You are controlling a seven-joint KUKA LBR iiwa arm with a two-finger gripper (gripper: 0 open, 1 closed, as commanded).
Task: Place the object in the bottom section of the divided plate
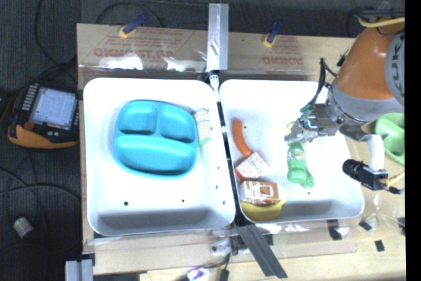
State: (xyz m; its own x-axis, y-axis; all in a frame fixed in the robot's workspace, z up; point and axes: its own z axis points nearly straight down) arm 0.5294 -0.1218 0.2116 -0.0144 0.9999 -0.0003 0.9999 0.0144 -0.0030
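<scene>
There are two shallow white bins on the wooden surface [316,49]. The left bin [99,207] holds one blue plastic plate with three sections [156,136]. A small white and green packet [202,123] touches the plate's right edge.

The right bin [342,204], on the plate's right, holds one green plastic bottle [297,166], one orange sausage-shaped toy [241,137], two small red and white cartons [256,179] and one yellow piece [262,210] under them.

The grey gripper [304,130] hangs just above the bottle's top. I cannot tell how wide its jaws are.
</scene>
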